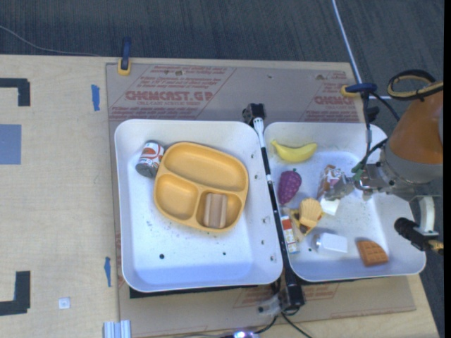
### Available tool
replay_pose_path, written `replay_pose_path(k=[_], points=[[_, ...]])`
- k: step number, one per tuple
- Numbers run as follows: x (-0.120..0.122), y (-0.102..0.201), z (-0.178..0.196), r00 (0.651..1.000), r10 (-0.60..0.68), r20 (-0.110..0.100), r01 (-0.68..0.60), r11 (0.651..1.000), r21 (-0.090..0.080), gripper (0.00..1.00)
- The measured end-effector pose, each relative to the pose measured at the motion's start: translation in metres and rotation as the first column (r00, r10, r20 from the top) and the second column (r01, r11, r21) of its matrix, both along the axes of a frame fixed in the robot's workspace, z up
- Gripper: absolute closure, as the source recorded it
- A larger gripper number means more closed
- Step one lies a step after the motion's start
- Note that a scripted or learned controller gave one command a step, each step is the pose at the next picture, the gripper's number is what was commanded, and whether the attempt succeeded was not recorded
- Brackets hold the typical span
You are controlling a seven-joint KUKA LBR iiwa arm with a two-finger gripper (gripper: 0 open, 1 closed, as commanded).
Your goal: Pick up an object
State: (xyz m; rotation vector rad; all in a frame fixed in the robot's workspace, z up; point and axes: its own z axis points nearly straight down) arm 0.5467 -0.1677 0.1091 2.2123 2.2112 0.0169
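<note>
Brown cracker (371,252) lies below the tool (350,182), whose grip state I cannot tell.

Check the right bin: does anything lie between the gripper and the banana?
Nothing visible does. The gripper hovers by a small packet mid-bin; the banana lies apart toward the far edge, with bare white bin floor between.

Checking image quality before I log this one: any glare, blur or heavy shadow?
Camera view: even light, soft shadows; mild glare on the right bin floor; the yellow tray and banana look sharp; the arm at the right edge is slightly soft, and the gripper is too small to read.
</note>
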Motion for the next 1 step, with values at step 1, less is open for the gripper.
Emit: replay_pose_path(k=[1], points=[[-0.0432,0.0559,-0.0192,1.0,-0.001,0.0,0.001,1.0,-0.005,0.0]])
